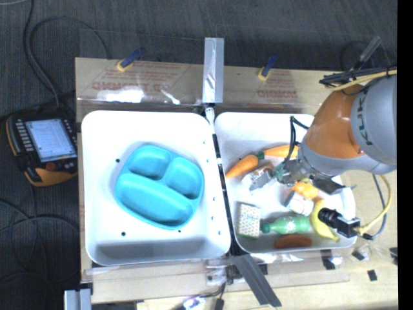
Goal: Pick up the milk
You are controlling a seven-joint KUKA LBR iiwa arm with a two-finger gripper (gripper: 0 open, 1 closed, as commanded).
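Dark grey carpet surrounds a wooden table [161,82], and a teach pendant [40,144] lies on the floor at the far left. On the table, the left bin [97,237] holds a blue divided tray [159,185], lying at a slight tilt near its middle. The right bin [245,131] is crowded. A carrot [241,166] lies near its left wall, with a second orange piece [281,151] just beyond it. Toward the front sits a small speckled box [249,219], then a green bottle [285,225] on its side, with a dark red sausage-like item [293,241] just in front of it. A yellow banana [321,225] curves at the bottle's right. The milk [299,203], a small white carton, sits between the bottle and the arm, partly hidden. The claw [266,177] hangs low over the bin's middle, just left of the milk; whether its fingers are apart or together cannot be told. The arm [348,134] enters from the right.
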